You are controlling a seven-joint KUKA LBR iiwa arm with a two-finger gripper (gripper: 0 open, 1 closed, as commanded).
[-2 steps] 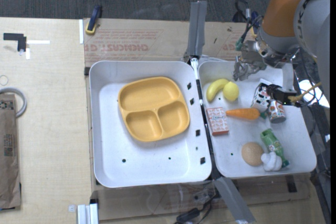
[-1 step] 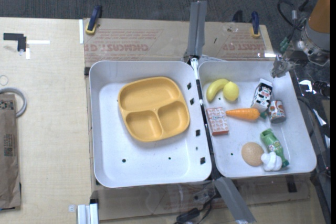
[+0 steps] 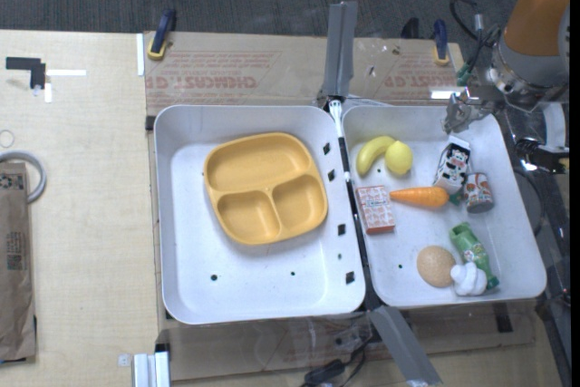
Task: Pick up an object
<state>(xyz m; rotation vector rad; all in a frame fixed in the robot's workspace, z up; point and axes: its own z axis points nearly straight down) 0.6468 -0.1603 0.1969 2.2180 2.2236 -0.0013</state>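
My gripper (image 3: 459, 117) hangs at the back right corner of the right bin (image 3: 526, 222), just behind a small black-and-white carton (image 3: 453, 166). Nothing shows in its grasp. Lying in this bin are a yellow banana (image 3: 372, 153), a lemon (image 3: 399, 158), an orange carrot (image 3: 419, 197), a pink box (image 3: 375, 208), a small can (image 3: 478, 192), a tan egg (image 3: 436, 266), a green bottle (image 3: 470, 249) and a white lump (image 3: 468, 280).
The left bin (image 3: 181, 231) holds a yellow divided plate (image 3: 265, 188). A grey divider post (image 3: 340, 50) stands behind the seam between the bins. Blue clamps (image 3: 163, 32) hold cardboard behind them. A brown paper bag (image 3: 14, 258) lies at far left.
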